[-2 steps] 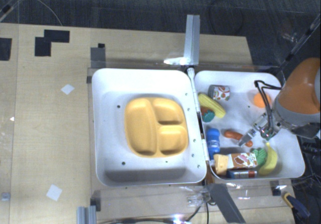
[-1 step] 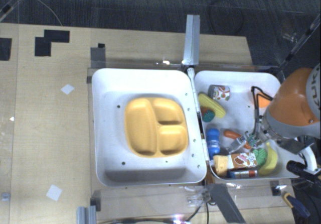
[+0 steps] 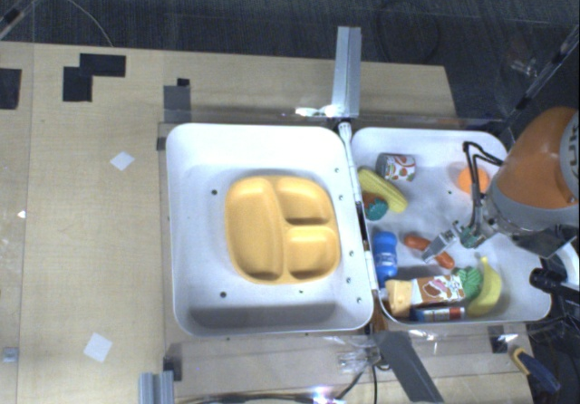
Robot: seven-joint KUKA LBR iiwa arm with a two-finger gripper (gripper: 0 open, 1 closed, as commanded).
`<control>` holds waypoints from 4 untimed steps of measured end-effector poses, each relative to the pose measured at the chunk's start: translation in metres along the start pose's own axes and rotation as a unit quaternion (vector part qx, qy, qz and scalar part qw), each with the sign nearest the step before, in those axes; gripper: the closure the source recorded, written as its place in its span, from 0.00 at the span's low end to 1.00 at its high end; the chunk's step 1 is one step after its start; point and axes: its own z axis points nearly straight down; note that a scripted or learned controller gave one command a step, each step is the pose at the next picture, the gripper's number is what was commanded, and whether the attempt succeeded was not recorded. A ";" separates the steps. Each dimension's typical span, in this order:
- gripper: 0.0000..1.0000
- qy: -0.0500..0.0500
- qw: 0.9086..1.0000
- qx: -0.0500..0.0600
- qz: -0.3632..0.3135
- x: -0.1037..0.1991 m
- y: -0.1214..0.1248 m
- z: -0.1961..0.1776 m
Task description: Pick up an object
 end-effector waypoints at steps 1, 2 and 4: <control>0.00 -0.002 1.000 -0.001 -0.011 0.035 -0.017 -0.001; 0.00 0.000 1.000 0.000 0.009 0.000 0.091 0.002; 1.00 -0.004 0.995 0.000 -0.099 0.000 0.119 -0.011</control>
